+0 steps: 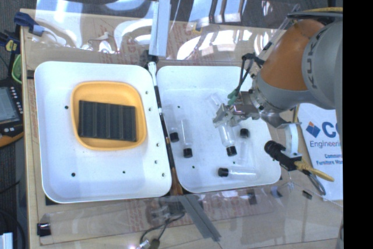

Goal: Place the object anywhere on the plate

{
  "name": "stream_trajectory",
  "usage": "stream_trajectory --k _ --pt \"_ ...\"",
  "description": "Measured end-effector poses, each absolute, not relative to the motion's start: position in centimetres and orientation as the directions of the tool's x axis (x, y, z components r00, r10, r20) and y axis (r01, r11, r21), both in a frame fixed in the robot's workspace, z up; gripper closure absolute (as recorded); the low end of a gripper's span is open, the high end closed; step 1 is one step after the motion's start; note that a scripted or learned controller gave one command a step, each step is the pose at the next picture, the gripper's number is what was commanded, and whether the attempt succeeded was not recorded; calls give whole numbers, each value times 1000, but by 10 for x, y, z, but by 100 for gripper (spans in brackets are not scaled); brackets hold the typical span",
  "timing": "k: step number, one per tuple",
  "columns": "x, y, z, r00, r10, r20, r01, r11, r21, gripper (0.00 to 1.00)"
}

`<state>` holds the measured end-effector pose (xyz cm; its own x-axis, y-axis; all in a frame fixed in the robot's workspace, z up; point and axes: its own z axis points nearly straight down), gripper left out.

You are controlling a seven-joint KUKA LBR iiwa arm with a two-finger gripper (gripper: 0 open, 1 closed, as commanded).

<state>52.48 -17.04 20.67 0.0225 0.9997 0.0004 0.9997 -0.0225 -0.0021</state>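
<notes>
Several clear vials (226, 136) with black caps lie loose in the right bin (198, 84), none yet on the yellow plate (108, 93) in the left bin (52, 160). The gripper (224, 116) hangs over one vial; whether its jaws are spread or pinching it cannot be told. Pickup and transfer both seem left to do.

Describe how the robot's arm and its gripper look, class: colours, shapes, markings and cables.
The arm is thick and rounded, grey with a broad orange band above the wrist. Dark letters run along its grey shell, cut off at the edge. A thin dark cable loops beside the wrist. The gripper is small, of pale metal, with a green spot near its base.
</notes>
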Motion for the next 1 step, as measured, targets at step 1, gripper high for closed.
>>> stream_trajectory --k 1 --pt "476 -117 182 -129 992 3 992 129 -6 100"
